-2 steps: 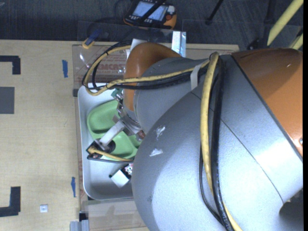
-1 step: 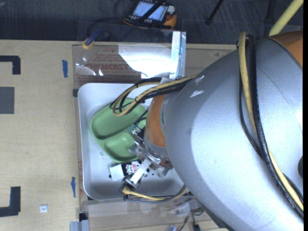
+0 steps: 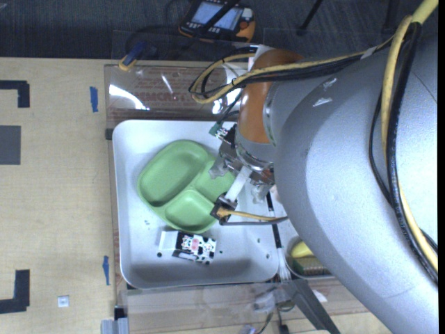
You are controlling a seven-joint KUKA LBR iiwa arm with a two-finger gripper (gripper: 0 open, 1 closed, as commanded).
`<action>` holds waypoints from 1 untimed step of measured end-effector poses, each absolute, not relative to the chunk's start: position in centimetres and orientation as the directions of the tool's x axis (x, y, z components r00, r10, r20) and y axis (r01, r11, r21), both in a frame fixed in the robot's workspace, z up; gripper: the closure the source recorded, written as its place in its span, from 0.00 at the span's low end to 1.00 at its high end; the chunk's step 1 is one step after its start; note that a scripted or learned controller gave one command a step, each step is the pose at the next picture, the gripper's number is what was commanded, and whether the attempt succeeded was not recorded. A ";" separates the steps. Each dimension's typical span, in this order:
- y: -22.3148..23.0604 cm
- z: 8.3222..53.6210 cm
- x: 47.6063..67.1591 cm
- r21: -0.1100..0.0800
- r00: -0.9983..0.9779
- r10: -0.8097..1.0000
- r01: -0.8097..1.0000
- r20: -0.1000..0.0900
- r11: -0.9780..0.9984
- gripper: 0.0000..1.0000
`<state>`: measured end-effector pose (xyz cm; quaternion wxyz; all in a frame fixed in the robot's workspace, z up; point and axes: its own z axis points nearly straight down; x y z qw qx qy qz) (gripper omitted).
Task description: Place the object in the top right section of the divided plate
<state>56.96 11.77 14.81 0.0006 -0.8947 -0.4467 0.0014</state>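
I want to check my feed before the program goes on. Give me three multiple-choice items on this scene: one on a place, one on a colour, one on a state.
1. Where does the small black-and-white object lie?
A. in a section of the plate
B. on the floor of the bin, on the side of the plate nearer the camera
C. on the bench outside the bin

2. What colour is the divided plate?
A. white
B. green
C. orange

3. How does the plate sit?
A. flat, hollows facing up
B. flipped over
C. propped on edge against the bin wall

Answers:
1 B: it rests on the white floor, below the plate in the view.
2 B: the plate is light green all over.
3 A: its hollow sections open upward.
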 end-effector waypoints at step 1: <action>16.4 22.4 51.0 -0.002 0.536 0.844 0.844 -0.002 -0.536 0.00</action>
